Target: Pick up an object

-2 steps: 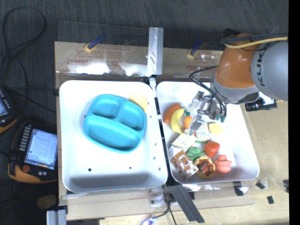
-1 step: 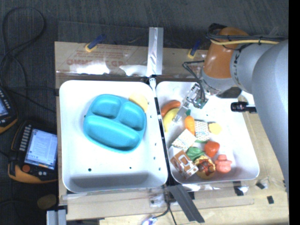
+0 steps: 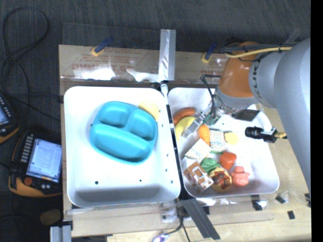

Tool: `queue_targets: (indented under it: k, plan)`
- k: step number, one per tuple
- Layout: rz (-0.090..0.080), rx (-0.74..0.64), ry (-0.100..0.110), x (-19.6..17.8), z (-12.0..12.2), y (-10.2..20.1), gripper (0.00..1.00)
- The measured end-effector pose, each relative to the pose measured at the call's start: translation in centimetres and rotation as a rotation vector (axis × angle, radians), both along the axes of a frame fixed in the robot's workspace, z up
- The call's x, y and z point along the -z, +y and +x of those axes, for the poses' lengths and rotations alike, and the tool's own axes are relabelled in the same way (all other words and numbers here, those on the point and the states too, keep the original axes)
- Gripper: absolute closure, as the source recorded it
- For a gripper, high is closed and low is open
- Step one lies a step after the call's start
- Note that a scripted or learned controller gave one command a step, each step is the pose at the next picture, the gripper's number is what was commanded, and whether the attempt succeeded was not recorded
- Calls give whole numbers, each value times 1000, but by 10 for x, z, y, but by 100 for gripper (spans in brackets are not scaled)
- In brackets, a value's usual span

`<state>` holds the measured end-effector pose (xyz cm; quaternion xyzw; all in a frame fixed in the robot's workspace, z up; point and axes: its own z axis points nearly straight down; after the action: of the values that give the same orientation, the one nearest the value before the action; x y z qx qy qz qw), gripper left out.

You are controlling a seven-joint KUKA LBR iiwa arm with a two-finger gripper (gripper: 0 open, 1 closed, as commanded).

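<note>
My gripper [image 3: 200, 123] is low in the right bin [image 3: 270, 158], near its back left corner. It hangs over a pile of toy food: a yellow banana-like piece [image 3: 182, 125], an orange-red piece [image 3: 183, 113] behind it, and a small orange fruit [image 3: 204, 134] just in front. The grey wrist with the orange band [image 3: 237, 82] rises behind it and hides part of the bin's back. I see no object lifted off the pile.
Nearer the front of the right bin lie a patterned packet [image 3: 218, 139], a green piece [image 3: 209, 164], a red tomato [image 3: 228, 160], a pink toy [image 3: 240, 176] and a brown-white box [image 3: 198, 175]. The left bin [image 3: 81, 185] holds a blue divided plate [image 3: 123, 130] and a yellow piece [image 3: 149, 108].
</note>
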<state>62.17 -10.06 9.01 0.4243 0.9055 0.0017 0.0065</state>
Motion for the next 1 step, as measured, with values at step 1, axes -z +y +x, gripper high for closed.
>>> queue_targets:
  k: [1]
  plan:
    - [-5, -1, -4, -11, 1, -1, 100]
